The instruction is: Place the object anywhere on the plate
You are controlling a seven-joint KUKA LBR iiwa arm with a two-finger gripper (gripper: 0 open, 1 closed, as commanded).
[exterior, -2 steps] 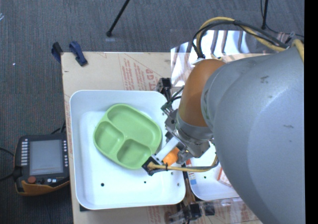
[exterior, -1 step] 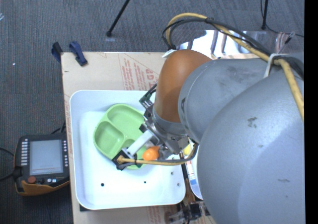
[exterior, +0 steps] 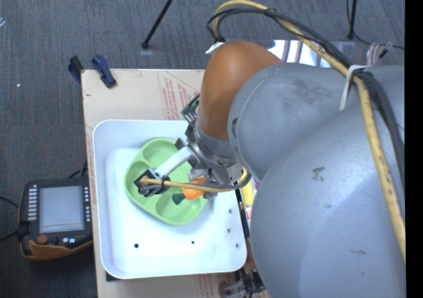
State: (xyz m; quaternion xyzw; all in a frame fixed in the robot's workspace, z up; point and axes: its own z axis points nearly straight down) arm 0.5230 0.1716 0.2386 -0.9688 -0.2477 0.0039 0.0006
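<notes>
The arm (exterior: 317, 178) fills the right side of my view, its grey body nearest the camera and its orange band (exterior: 228, 88) just behind, above the wrist. It reaches leftward and down into the left bin (exterior: 112, 250), a shallow white tray resting on a cardboard sheet (exterior: 145, 92).

Inside the bin sits the green plate (exterior: 152, 154), a divided dish with several compartments. The gripper (exterior: 151, 183) is low over the plate's left portion. Its dark fingertips appear drawn close together, but I cannot tell whether they are closed or clamped on anything; the tips are dark and small against the plate.

The orange object (exterior: 193, 191) lies on the plate's right part, just under the wrist and partly hidden by it. A small dark green piece (exterior: 178, 199) sits just beside it, also on the plate. A thin tan rod (exterior: 188, 185) runs from the gripper area toward the orange object.

Farther left, on the carpet beside the bench, rests a handheld control pendant (exterior: 58, 214). At the cardboard's far left corner sits a blue clamp (exterior: 104, 71).
</notes>
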